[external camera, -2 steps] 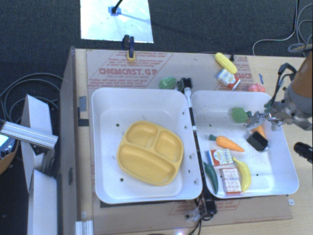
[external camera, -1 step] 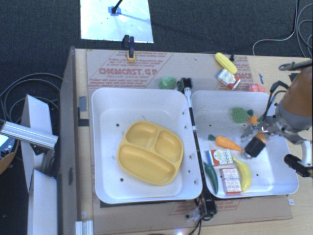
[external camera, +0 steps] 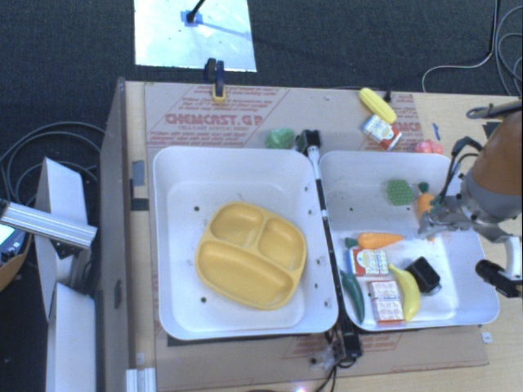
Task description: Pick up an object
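Gripper: my gripper (external camera: 431,223) hung low over the right bin (external camera: 470,313); whether it was open or closed, I could not tell.
Nearest object: a carrot (external camera: 381,239) lay just left of it, on the bin floor.
Handling: probably light, stiff, smooth plastic; best taken across its thick middle.
Neighbours: a banana (external camera: 408,291) and a black block (external camera: 425,274) lay nearer the front.
Left bin (external camera: 176,219): held a yellow tray (external camera: 252,254).

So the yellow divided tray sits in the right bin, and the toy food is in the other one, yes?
Not quite. The camera view shows the yellow tray in the left bin. The toy food, such as the carrot and banana, is in the right bin.
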Controlling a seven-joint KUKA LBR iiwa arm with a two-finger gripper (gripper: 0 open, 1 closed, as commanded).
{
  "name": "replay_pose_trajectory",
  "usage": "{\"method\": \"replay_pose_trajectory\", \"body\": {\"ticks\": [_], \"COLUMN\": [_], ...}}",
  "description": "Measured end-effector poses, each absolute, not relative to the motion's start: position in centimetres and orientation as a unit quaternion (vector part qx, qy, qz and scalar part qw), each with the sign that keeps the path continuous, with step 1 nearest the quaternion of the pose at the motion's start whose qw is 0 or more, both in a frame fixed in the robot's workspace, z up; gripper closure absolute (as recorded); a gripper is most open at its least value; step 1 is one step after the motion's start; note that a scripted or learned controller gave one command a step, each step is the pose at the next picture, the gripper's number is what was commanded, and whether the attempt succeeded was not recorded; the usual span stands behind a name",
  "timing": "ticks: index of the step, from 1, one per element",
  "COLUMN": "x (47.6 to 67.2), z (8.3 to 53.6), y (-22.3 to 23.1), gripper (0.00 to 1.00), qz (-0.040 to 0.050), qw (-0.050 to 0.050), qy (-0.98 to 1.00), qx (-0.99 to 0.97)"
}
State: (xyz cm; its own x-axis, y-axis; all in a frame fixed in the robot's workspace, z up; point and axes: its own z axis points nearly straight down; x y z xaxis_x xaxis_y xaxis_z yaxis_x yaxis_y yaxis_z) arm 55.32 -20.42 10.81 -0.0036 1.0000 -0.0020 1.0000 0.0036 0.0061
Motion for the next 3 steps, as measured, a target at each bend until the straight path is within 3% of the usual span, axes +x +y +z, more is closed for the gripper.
{"method": "replay_pose_trajectory", "body": {"ticks": [1, 2, 3], "x": [55.3, 61.4, 65.9], "z": [10.8, 8.4, 8.0], "y": [-20.4, -15.0, -12.2], "gripper": [0.00, 0.00, 0.00], "qz": [0.0013, 0.0015, -0.0135], "qw": [0.003, 0.002, -0.014], "qy": [0.708, 0.711, 0.705], "qx": [0.706, 0.703, 0.708]}}
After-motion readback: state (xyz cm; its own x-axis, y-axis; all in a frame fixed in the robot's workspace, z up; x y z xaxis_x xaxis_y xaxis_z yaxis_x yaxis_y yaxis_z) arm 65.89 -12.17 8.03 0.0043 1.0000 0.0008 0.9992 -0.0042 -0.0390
